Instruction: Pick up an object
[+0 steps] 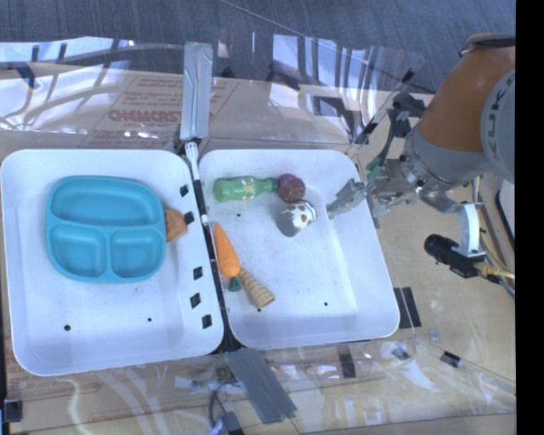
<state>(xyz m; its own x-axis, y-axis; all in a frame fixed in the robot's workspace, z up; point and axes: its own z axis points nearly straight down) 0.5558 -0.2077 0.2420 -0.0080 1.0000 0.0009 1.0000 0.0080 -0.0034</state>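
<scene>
The gripper [346, 198] hangs at the right bin's [367, 284] right rim, whether its fingers are apart I cannot tell, and a descent could clip that wall or nudge the cup [296, 217], bottle [243, 188] and ball [291, 187] clustered nearby

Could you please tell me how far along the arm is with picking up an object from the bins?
Nothing looks picked yet: the green bottle, dark ball, carrot and cone all lie in the right bin. In hand: the gripper sits at that bin's right edge, beside the rounded toy, with nothing visibly between its fingers. Left: closing on an object and lifting it.
</scene>
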